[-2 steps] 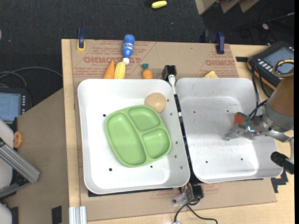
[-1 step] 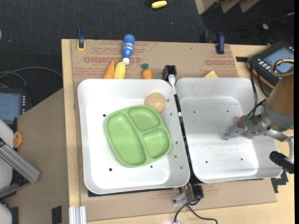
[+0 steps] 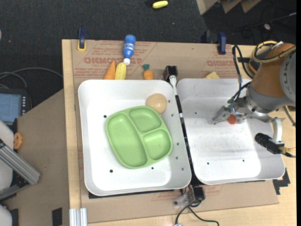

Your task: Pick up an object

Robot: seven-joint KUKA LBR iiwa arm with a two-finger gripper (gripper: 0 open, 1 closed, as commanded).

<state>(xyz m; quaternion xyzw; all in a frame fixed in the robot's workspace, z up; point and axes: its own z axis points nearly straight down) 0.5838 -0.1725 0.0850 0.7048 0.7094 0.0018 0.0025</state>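
Observation:
A small red object (image 3: pixel 232 120) lies on the floor of the right white bin (image 3: pixel 225 164), near its upper right part. My gripper (image 3: pixel 229 118) hangs low over that spot, reaching in from the right under the orange-banded wrist. Its grey fingers (image 3: pixel 218 117) stand spread to either side of the red object, open, and do not close on it. In the left white bin (image 3: pixel 94 126) a green divided plate (image 3: pixel 138 135) lies flat, with a beige ball (image 3: pixel 156 102) resting at its far edge.
Behind the bins on the cardboard lie a blue-and-white bottle (image 3: pixel 128 48), a corn cob (image 3: pixel 121 70), two toy carrots (image 3: pixel 109 71) and a black part (image 3: pixel 170 72). A black cable end (image 3: pixel 268 143) juts over the right bin's right side.

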